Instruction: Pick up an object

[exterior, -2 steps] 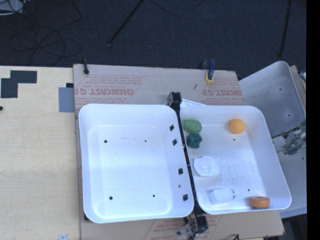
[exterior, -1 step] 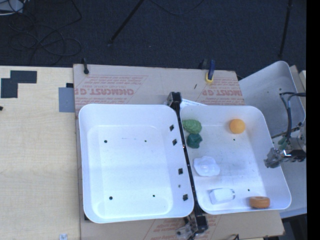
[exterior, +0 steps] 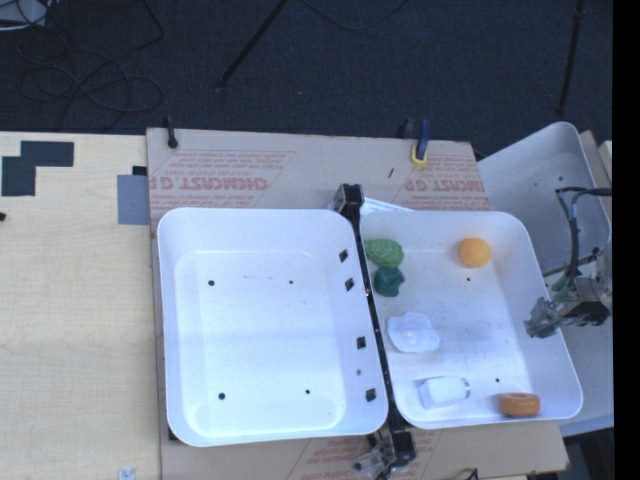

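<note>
Gripper (exterior: 545, 320) is hanging at the right bin's (exterior: 545, 268) right rim; an orange ball (exterior: 474, 252) is lying near that bin's far right corner, well apart.

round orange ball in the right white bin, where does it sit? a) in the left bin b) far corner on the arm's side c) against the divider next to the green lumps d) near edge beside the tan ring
b: the round orange ball lies in the far part of the right white bin, toward the arm's side, apart from the green lumps at the divider and the tan ring at the near edge.
</note>
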`<state>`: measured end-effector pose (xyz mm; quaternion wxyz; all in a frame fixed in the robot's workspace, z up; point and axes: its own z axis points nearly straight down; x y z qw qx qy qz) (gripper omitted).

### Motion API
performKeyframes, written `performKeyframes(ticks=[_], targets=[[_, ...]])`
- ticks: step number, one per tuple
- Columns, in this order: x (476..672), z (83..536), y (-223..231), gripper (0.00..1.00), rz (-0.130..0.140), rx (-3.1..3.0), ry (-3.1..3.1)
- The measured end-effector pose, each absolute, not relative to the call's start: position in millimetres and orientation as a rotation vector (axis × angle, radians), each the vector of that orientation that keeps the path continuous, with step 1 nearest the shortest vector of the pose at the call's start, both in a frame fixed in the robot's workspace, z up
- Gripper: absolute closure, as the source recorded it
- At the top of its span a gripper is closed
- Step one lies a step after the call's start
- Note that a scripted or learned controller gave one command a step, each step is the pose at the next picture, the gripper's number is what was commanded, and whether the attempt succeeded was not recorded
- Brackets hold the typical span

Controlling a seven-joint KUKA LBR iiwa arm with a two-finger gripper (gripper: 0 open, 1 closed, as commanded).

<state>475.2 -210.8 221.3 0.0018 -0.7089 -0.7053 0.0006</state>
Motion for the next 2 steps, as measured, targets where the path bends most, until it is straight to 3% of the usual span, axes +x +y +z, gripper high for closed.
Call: performKeyframes(ticks=[2], targets=[[475.8, 218, -177, 1.00, 0.001, -2.216, -2.221]])
